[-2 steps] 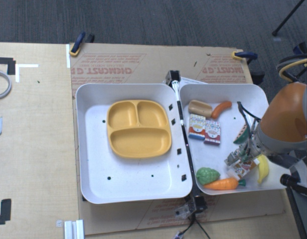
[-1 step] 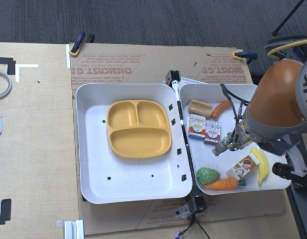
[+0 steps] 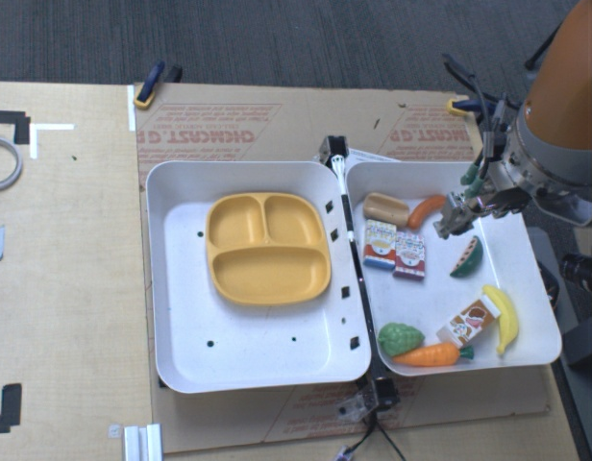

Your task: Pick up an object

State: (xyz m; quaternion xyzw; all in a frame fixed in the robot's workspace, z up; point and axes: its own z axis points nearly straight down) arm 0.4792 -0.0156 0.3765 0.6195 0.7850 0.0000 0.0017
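Camera view shows the tool (image 3: 456,215) low over the right bin (image 3: 527,257), beside the sausage (image 3: 426,209); whether it grips anything I cannot tell.

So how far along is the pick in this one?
Nothing looks picked yet. The toy food, including the bread roll, sausage, two small cartons, watermelon slice and banana, lies in the right bin. The gripper hangs low by the sausage, nothing visibly between its fingers. The grasp and lift remain.
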